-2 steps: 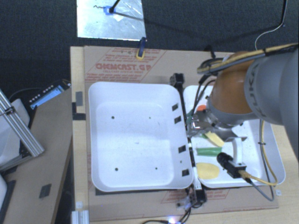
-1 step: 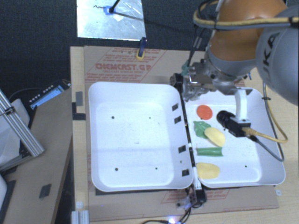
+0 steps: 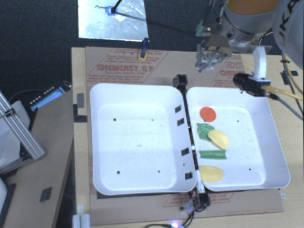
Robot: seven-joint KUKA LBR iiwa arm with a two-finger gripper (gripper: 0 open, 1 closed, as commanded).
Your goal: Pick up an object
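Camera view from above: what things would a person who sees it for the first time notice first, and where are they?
The eye goes first to the small bright things lying along the left side of the right bin: a red disc, a green leaf, a yellow lemon, a green pod and a yellow piece. Next comes the grey arm with its orange band, at the top right, its pincer above the cardboard beyond the bins.

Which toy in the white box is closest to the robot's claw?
The round red-orange toy. It lies at the top of the row, nearest the gripper; the green and yellow ones sit farther.
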